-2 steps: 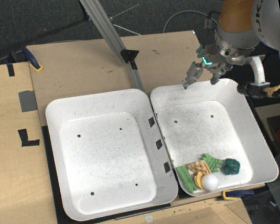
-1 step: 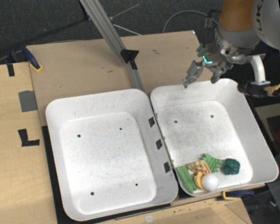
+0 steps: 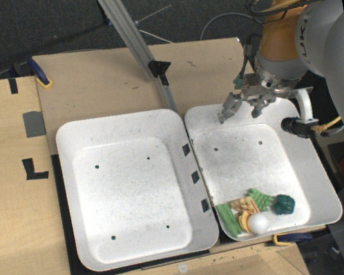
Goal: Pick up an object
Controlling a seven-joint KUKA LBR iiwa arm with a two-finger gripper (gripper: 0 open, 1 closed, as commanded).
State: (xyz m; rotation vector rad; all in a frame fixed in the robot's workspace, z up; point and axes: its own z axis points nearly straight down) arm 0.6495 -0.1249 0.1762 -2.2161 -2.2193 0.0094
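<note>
My gripper (image 3: 241, 110) hangs over the far rim of the right bin (image 3: 307, 163), its two fingers spread apart with nothing between them. The objects lie in a heap at the near edge of that bin, well away from the gripper: a white ball (image 3: 259, 223), a dark green knobbly object (image 3: 283, 204), a green flat piece (image 3: 259, 198), and a tan and yellow item (image 3: 242, 210).
The left bin (image 3: 128, 186) sits beside the right one, joined by black clips along the shared rims. A grey metal post (image 3: 136, 41) slants across the bench behind the bins. A black cable fitting (image 3: 294, 126) juts over the right bin's far right corner.
</note>
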